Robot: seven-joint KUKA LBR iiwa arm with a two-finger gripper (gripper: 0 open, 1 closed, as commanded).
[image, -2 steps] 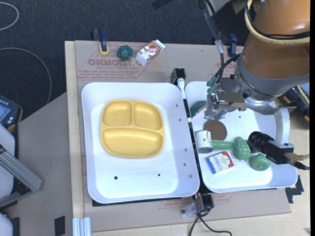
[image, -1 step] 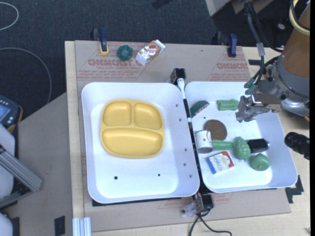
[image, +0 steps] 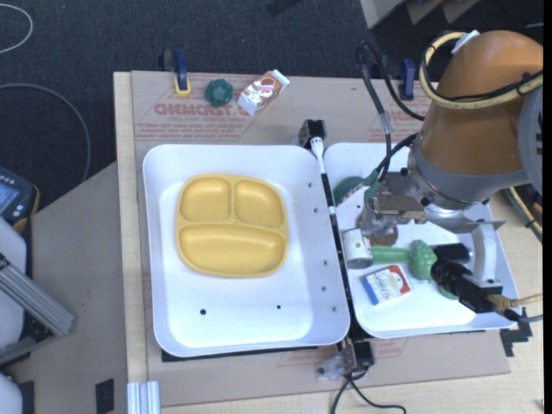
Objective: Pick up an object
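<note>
My gripper [image: 377, 231] hangs low over the left part of the right bin [image: 414, 317], under the grey and orange arm. Just below it lies a small white cylinder [image: 354, 249], close to the bin's left wall. A green object with a knobbed end [image: 409, 256] lies to the gripper's lower right. In front of that sits a blue, white and red packet [image: 385, 284]. A green and white object [image: 348, 188] rests behind the gripper, partly hidden by the wrist. I see nothing held in the gripper.
The left bin [image: 250, 317] holds a yellow divided plate [image: 231, 225]. On the cardboard behind the bins lie a green round object [image: 219, 91] and a small carton [image: 262, 92]. A blue and yellow clamp [image: 180, 72] grips the far edge.
</note>
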